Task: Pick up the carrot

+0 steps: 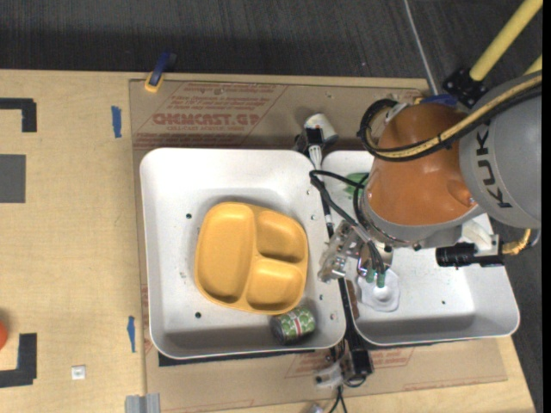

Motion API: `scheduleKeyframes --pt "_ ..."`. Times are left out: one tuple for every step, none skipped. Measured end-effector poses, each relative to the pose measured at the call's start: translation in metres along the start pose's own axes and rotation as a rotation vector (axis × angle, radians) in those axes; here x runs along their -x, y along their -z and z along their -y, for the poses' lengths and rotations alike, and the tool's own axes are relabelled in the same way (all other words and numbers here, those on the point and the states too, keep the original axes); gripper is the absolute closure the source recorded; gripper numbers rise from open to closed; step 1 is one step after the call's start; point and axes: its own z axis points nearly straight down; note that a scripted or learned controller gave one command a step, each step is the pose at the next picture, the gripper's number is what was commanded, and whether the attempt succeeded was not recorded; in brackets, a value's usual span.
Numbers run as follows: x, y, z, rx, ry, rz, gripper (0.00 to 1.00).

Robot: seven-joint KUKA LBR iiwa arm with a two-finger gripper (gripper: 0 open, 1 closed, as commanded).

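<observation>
at the far left edge of the bench (69, 231) a small red-orange blob (3, 335) was cut off by the frame; what it was could not be told. the left bin (164, 231) held a yellow three-compartment plate (250, 255) near its middle, and a small green printed can (294, 324) lay on its side at the near edge, just beside the plate's near right corner.

the gripper (349, 263) hung low over the wall between the two bins, reaching down from the orange band of the arm (422, 175). how far open it stood could not be told among the cables and metal, and nothing could be seen held in it. just right of it, a small clear object (380, 296) rested on the floor of the right bin (456, 312).

where the carrot lay could not be told with any certainty. a scrap of green (355, 181) peeked out from under the arm at the far left of the right bin; it may have been part of the carrot, but that was only a guess, since the arm covered much of that bin.

the step in hand looked like the approach to a grasp. to do it well, the gripper would need to clear the shared bin wall, line up across the carrot's narrow width, and close only once it sat squarely around the body and not on the clear object or the bin edge.
</observation>
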Motion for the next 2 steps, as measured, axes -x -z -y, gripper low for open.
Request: scheduleKeyframes --pt "0.044 0.0 0.082 -0.001 0.024 0.002 1.0" --pt "-0.004 0.0 0.028 -0.001 -0.037 -0.002 1.0"
